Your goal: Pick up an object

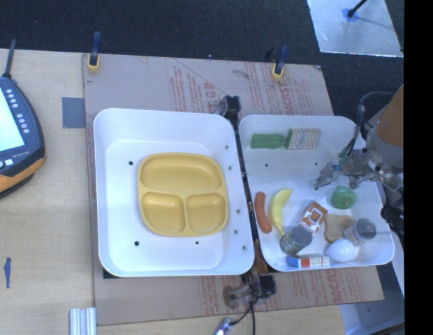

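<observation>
My gripper [335, 181] hangs over the upper right part of the right bin [272, 128], its fingers spread open with nothing between them. A green round object [343, 198] lies just below and right of the fingertips, apart from them. Lower in that bin lie a yellow banana [279, 209], a red sausage [261, 212], a metal can [295, 241], an orange-and-white carton [313, 217], a slice of bread [337, 226], a white ball [341, 250] and a small grey jar [364, 229].
A green block [267, 141] and a speckled pad [304, 139] lie along the right bin's far wall. A small tube [309, 261] rests by its near wall. The left bin [112, 187] holds a yellow divided plate [183, 192]. A handheld pendant [10, 135] sits at far left.
</observation>
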`<action>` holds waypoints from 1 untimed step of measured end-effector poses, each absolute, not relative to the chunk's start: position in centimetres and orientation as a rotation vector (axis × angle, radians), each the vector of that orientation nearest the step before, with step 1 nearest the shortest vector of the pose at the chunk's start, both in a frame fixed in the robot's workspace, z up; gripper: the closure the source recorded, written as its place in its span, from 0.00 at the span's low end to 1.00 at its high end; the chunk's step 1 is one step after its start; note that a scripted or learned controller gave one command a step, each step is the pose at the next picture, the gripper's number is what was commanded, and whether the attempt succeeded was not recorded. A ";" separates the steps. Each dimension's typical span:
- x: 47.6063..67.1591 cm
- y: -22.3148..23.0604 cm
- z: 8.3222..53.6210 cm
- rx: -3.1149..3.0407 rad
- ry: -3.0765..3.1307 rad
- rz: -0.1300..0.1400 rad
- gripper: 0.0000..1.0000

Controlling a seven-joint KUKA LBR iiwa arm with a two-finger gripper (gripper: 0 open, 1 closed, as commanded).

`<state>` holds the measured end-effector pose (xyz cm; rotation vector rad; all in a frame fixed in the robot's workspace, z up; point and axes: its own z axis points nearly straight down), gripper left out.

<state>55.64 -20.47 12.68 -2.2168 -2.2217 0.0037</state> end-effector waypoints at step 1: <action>60.6 -15.8 9.1 -2.212 -2.228 0.006 0.00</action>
